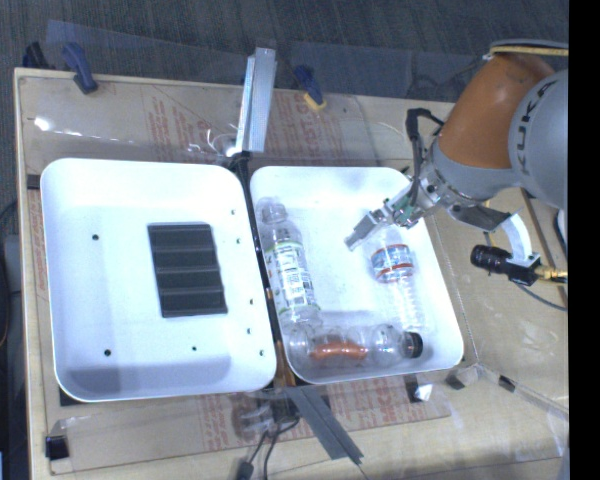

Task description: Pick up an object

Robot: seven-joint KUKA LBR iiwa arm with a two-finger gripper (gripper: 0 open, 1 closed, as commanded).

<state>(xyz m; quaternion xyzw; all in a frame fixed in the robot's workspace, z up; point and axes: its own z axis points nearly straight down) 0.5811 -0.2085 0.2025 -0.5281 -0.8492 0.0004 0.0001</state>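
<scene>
Three clear plastic bottles lie in the right bin (345,183). One with a white label (288,270) runs along the bin's left wall. One with a blue label (397,280) lies toward the right wall. A third (352,347), with something orange inside and a dark cap, lies across the near end. My gripper (364,232) hangs over the middle of this bin, just up and left of the blue-label bottle's top, and nothing shows in its grip. A black ribbed block (186,269) lies flat in the left bin (80,183).
A metal bar (256,98) stands upright at the far end of the seam between the bins. Blue clamps (80,68) sit on the bench's far edge. The right bin's floor between the white-label and blue-label bottles is bare.
</scene>
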